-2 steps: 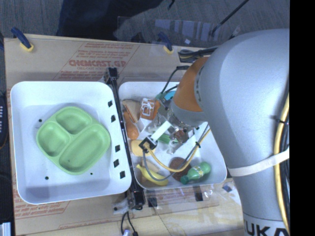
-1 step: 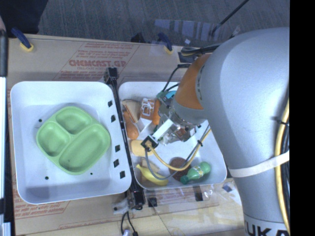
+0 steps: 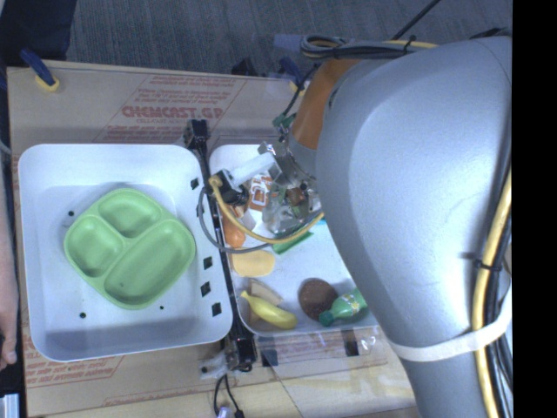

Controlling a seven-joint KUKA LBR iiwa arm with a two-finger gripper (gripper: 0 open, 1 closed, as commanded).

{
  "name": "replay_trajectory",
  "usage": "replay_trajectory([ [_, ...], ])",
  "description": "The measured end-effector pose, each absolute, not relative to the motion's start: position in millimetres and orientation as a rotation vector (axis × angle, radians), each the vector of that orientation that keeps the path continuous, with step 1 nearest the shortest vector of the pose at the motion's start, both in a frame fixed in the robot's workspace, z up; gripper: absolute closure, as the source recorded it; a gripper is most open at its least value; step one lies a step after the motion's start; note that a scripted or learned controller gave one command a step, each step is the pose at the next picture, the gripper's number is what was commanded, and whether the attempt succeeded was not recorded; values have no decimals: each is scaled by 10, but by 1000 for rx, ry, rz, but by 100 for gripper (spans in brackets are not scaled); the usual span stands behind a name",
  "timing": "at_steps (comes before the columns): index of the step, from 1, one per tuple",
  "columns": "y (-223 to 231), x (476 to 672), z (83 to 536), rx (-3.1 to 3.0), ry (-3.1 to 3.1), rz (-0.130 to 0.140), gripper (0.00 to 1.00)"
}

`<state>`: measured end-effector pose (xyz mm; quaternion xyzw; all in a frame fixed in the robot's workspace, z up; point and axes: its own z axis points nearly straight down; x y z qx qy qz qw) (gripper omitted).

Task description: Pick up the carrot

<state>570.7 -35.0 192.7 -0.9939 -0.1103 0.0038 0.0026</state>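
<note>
The carrot shows as a small orange shape at the left side of the right bin, close to the divider and partly covered by yellow and black cables. My gripper is lowered into the upper middle of that bin, just right of and above the carrot. Its tip is lost among cables and a green-edged item beneath it. The big grey arm covers the bin's right half.
A green divided plate lies in the left bin. In the right bin's lower part lie a pale yellow piece, a banana, a brown round fruit and a green bottle-like toy.
</note>
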Motion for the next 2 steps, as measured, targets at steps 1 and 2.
replay_trajectory([
  [1, -788, 6210, 2843, -3107, -446, 3, 100],
  [2, -999, 5811, 1031, -3114, -345, 11, 100],
])
